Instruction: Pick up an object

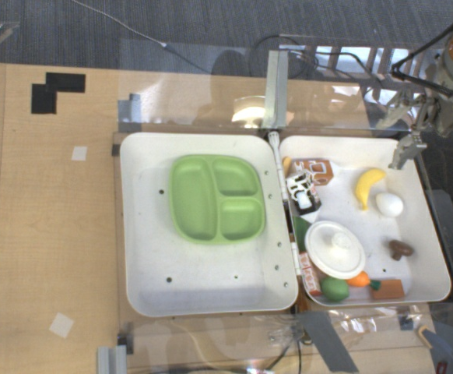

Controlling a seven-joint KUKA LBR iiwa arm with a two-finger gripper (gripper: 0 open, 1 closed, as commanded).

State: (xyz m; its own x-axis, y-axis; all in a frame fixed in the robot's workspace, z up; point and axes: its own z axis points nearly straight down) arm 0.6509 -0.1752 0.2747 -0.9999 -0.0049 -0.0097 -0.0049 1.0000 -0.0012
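Green fruit point(335, 289) half hidden under white lid point(335, 248).

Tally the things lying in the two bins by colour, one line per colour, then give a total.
Green: 2, divided plate, round fruit
White: 2, egg, lidded bowl
Yellow: 1, banana
Orange: 2, carrot, block
Brown: 2, small piece, packet
Black and white: 1, carton
Total: 10

Light wood bench point(47, 232), black markers point(55, 90); grey carpet floor point(172, 10) beyond.
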